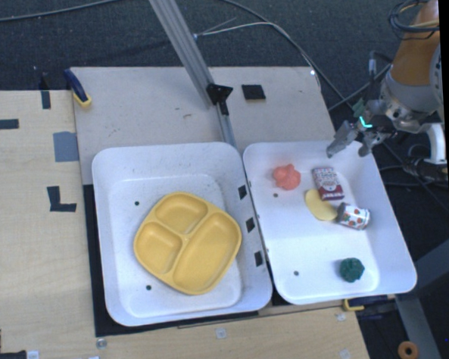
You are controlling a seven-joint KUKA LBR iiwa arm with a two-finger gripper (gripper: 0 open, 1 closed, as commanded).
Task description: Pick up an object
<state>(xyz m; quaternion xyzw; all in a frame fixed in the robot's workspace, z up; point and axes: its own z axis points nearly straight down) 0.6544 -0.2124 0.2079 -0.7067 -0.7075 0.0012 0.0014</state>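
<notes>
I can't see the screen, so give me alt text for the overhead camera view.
A grey arm's gripper, fingers spread and holding nothing, hovers over the right white bin's top edge, above a pink lump, red-and-white packet, yellow banana-like piece and green ball. The left bin holds a yellow divided plate.

Yellow divided plate [187, 242] in left bin [113, 220], perhaps plastic.

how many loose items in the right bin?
5: red lump upper left, small carton beside it, yellow piece and patterned cup mid, green ball near the front.
</notes>
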